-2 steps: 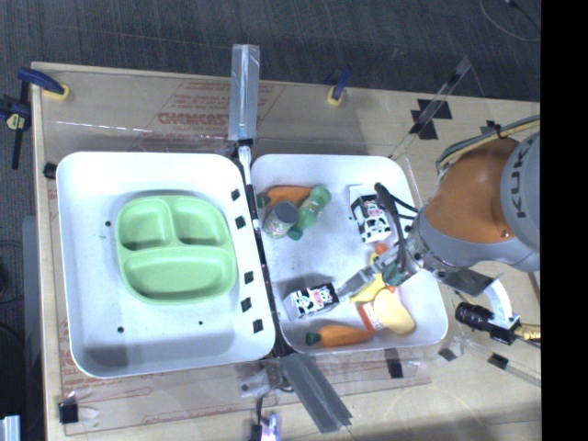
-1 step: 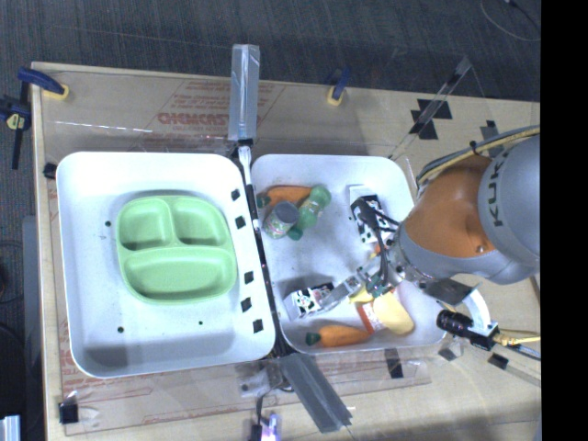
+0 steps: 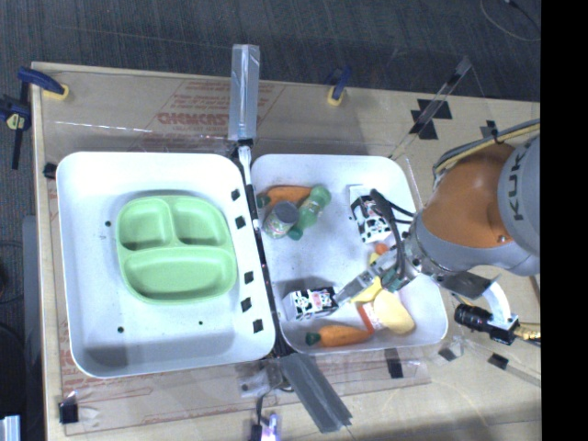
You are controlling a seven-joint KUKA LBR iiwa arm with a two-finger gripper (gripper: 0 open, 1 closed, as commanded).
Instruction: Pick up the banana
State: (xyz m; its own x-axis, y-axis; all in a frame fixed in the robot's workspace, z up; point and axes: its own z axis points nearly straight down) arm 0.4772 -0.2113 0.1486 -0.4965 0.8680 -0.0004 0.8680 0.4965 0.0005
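Note:
The yellow banana [image 3: 393, 314] lies in the right bin [image 3: 404, 177] near its front right corner, partly under the arm. My gripper [image 3: 360, 288] reaches in from the right, low over the bin floor. It is just above and left of the banana, pointing toward a small cow-patterned box [image 3: 312, 301]. The grey wrist with its orange band [image 3: 464, 211] covers the banana's far end.
An orange carrot [image 3: 344, 336] lies along the right bin's front wall, and a red-orange item [image 3: 369, 318] touches the banana. At the back of that bin sit another carrot [image 3: 287, 194], a green bottle [image 3: 309, 211] and a dark can [image 3: 279, 217]. The left bin [image 3: 83, 338] holds a green divided tray [image 3: 176, 248].

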